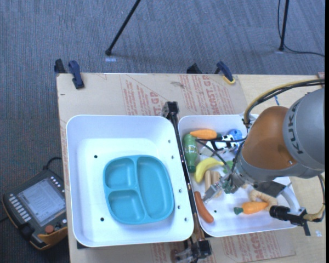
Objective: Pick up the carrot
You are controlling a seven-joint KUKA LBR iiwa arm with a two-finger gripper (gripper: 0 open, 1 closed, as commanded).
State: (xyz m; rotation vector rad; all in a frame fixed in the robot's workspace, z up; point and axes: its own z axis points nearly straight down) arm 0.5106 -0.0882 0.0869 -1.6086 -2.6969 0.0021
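An orange carrot (203,133) lies at the far edge of the right bin (263,228), beside a green bottle. A second orange carrot-like piece (253,207) with a small green tip lies near the bin's front, right of centre. My gripper (215,189) hangs low over the middle of the right bin, just below the banana and left of the second carrot piece. It sits about a hand's width nearer the front than the first carrot. The arm's orange band and grey body cover the bin's right part.
The right bin also holds a yellow banana (206,166), a green bottle (190,149), a red sausage (204,207), a black-and-white cow toy (226,140), a blue object (236,134) and tan sticks (260,195). The left bin (85,141) holds a blue divided plate (137,189).
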